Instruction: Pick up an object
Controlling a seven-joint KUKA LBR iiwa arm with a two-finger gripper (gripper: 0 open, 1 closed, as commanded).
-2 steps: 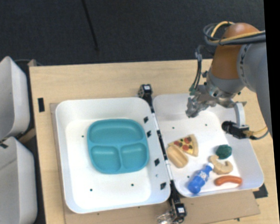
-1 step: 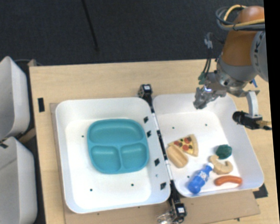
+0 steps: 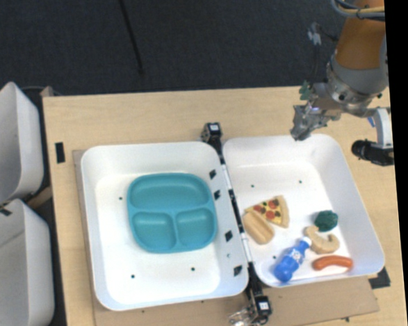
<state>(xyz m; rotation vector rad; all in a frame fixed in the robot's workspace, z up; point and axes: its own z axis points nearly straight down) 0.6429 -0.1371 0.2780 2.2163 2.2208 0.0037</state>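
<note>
Camera view looks down on a wooden surface with two white bins side by side. The left bin has a teal plate with three parts, sitting near the middle, with bare white floor all around it. The right bin has its toys crowded in the near half: a pizza slice touching a hot dog bun, a blue bottle just below them, a green lump, a tan curved piece and a red sausage close to the near right edge. The far half of that bin is bare white floor.

The tool hangs over the far rim of the right bin, near its back right corner, well apart from the toys. It looks small and blurry, so I cannot tell how it is set. Nothing seems to be in it.
</note>
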